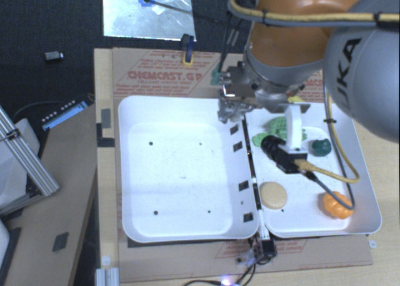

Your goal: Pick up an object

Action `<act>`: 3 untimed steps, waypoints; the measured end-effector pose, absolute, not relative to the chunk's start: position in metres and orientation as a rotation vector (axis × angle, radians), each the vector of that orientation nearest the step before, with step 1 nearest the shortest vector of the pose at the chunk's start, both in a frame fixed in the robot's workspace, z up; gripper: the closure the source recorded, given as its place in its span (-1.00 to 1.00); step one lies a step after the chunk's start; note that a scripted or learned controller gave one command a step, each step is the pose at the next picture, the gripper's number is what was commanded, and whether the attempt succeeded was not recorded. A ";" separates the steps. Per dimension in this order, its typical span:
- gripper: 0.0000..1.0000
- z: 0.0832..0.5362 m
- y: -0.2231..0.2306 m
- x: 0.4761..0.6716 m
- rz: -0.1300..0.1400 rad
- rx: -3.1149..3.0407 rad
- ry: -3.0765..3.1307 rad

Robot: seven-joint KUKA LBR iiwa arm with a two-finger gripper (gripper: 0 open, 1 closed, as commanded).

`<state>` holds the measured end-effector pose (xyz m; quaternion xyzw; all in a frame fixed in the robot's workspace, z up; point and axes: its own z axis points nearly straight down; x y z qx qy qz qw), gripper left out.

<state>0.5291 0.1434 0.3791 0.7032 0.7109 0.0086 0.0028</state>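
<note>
arm (325,22) cropped, green object (279,127) half hidden

"CHEMCAST GP" on board (164,73); "UKA" on arm (350,66)

Even overhead light, slightly soft focus. Left bin (178,172) bright, near washed out; glare on foil sheet (149,2) behind it; arm (337,35) beside it blurred.

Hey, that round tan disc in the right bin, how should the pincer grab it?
Take the tan disc across its round rim, coming straight down. It lies flat in the right bin with bare floor around it, though the bin's wall runs close on its left, so set the fingers near-to-far, probably.
</note>
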 end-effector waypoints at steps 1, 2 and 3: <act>1.00 0.353 0.147 0.485 -0.001 2.216 2.229; 1.00 0.340 0.179 0.493 0.001 2.214 2.229; 1.00 0.311 0.222 0.485 -0.002 2.214 2.232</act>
